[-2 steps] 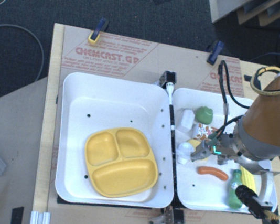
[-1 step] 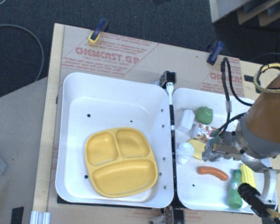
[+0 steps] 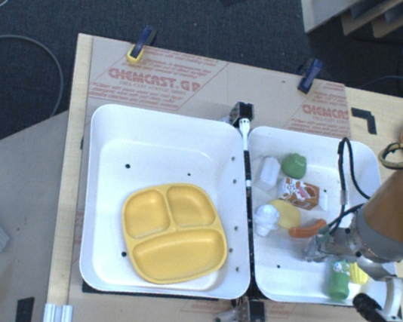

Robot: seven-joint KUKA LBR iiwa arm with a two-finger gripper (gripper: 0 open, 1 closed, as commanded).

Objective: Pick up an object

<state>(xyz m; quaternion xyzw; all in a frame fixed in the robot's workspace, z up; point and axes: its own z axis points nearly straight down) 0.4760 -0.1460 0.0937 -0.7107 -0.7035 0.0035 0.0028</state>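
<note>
Two shallow white bins side by side on a bench topped with printed brown board.

Left bin [image 3: 114, 134]: holds a yellow three-compartment tray [image 3: 174, 232], lying flat toward 5 o'clock of the bin's centre. Small dark holes dot the bin floor.

Right bin [image 3: 281, 280]: holds a cluster of small items.
- Green round object [image 3: 293, 164] toward 12 o'clock of the cluster.
- White packet [image 3: 269, 172] just beside it at its 9 o'clock.
- Red-and-white printed packet [image 3: 301, 193] at 6 o'clock of the green round object, close to it.
- Yellow item [image 3: 285, 212] below the printed packet, touching or nearly touching an orange sausage-shaped piece [image 3: 306, 227] at its 4 o'clock.
- White rounded object [image 3: 265, 219] at 8 o'clock of the yellow item, near the divider between bins.
- Green bottle-like object [image 3: 339, 282] with a yellow piece [image 3: 357, 275] just beside it, toward 4 o'clock of the bin, close to the rim.

Arm [image 3: 398, 220] enters from 3 o'clock, orange band visible above grey wrist, black cable looped along it. Gripper [image 3: 318, 250] low over the right bin floor, just at 5 o'clock of the orange piece and at 10 o'clock of the green bottle-like object. Finger state cannot be told; tips too small and blurred. Nothing seen between them.

Two blue clamps [image 3: 141, 43] on the far edge of the board at 12 o'clock.
</note>
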